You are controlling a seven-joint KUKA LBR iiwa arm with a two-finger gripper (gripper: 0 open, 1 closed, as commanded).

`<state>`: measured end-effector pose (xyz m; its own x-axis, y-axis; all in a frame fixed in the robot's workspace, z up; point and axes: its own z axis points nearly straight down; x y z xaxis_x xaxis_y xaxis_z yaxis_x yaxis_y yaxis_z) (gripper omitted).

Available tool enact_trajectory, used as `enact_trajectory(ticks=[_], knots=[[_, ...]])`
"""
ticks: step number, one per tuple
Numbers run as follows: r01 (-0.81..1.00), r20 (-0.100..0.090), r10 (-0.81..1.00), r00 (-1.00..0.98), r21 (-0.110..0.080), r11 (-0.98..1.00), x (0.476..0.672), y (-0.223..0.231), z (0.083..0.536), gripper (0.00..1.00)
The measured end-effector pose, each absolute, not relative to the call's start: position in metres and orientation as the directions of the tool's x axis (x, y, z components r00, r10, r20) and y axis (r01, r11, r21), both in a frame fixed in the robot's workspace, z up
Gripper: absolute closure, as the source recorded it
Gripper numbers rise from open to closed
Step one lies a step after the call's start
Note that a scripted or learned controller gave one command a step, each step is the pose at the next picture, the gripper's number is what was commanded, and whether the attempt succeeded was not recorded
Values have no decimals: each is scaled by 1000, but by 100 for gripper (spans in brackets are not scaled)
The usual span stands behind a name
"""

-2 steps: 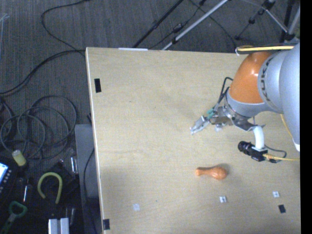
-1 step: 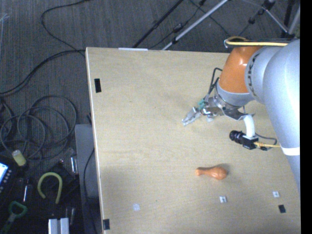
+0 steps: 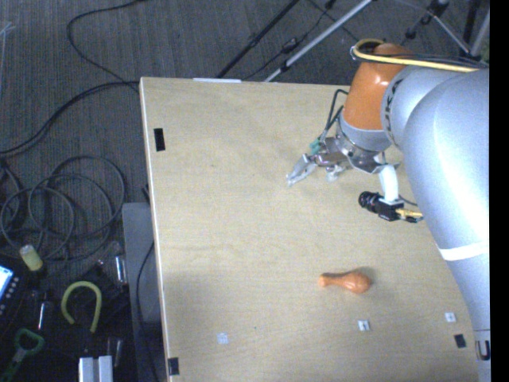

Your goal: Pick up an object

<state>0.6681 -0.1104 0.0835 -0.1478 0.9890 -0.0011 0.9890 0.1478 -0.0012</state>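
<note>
While the grey arm [image 3: 445, 157] w/ its orange band [image 3: 370, 94] reaches in from the right, the jaws hang over the upper-right part of the tan worktop [image 3: 238, 237], tips pointing left & slightly down. The two silvery fingers [image 3: 296, 173] look apart, w/ nothing between them.

The task's thing, a small orange gourd-shaped object [image 3: 347, 281], lies on its side on the bare worktop nearer the front edge. It is below & a bit right of the jaws, well apart from them. Its thin neck points left, fat end right. It is near the arm's lower grey link but not touching it.

A small black marker [image 3: 159, 139] sits by the worktop's left edge, far from both. Small pale square tags [image 3: 363, 325] dot the front strip.

Off the worktop, on the dark carpet [image 3: 71, 54] at left, lie looped black cables [image 3: 64, 205] & a yellow-green hook-shaped item [image 3: 79, 297]. Metal stand legs [image 3: 350, 10] cross the floor at top.
</note>
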Motion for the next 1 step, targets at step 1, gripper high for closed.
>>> enact_trajectory(ticks=[1], knots=[[889, -2, 889, -459, -2, 459, 668, -127, 84, 0]])
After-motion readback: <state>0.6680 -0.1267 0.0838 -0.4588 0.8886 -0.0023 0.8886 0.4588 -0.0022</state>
